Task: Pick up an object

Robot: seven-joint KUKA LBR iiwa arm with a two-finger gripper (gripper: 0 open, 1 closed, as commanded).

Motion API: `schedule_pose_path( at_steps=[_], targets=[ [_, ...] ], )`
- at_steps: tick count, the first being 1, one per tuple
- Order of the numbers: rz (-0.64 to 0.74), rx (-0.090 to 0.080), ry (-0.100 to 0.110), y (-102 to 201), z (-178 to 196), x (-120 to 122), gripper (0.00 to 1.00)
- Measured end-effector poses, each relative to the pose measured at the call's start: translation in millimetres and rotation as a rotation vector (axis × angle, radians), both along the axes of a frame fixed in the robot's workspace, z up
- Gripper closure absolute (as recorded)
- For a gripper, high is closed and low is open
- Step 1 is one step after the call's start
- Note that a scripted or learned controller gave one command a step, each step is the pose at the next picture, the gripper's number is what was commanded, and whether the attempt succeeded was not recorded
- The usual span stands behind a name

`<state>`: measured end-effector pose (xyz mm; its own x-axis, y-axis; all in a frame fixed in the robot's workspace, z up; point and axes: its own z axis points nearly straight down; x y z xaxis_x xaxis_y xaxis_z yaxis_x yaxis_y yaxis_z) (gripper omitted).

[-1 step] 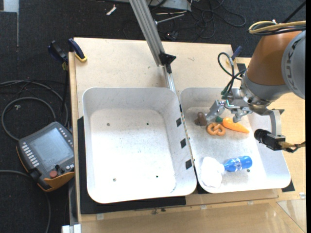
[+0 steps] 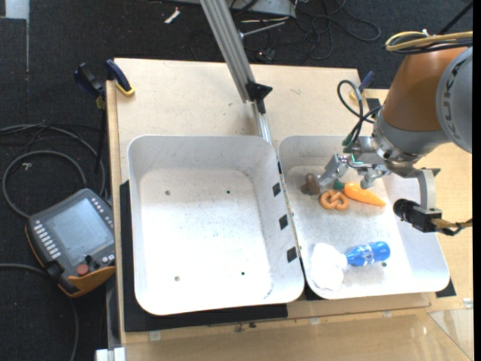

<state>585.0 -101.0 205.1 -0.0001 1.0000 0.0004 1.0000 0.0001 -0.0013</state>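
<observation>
Wooden tabletop (image 2: 188,96) carries two white bins; the right bin (image 2: 428,265) holds a blue bottle (image 2: 367,253), white cloth (image 2: 328,266), orange carrot (image 2: 364,195), pretzel (image 2: 334,200) and brown lump (image 2: 310,184). End effector (image 2: 353,173) hangs above the carrot, fingers spread, gripping nothing.

We're seeing 5 objs lying in the right bin (image 2: 428,265): small brown lump (image 2: 310,184) nr the divider, orange pretzel (image 2: 334,200) just beside it, orange carrot (image 2: 364,195) lying tilted, touching the pretzel; nr the front, blue bottle (image 2: 367,253) lying on its side, white crumpled obj (image 2: 328,266) touching its left end.
</observation>
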Motion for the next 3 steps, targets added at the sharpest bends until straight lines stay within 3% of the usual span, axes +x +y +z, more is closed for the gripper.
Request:
schedule_pose_path(
  at_steps=[2,3],
  targets=[
    [-0.001,-0.001,-0.002,-4,-104,1,0.00],
    [0.000,-0.002,-0.009,-4,-105,4,0.00]
  ],
)
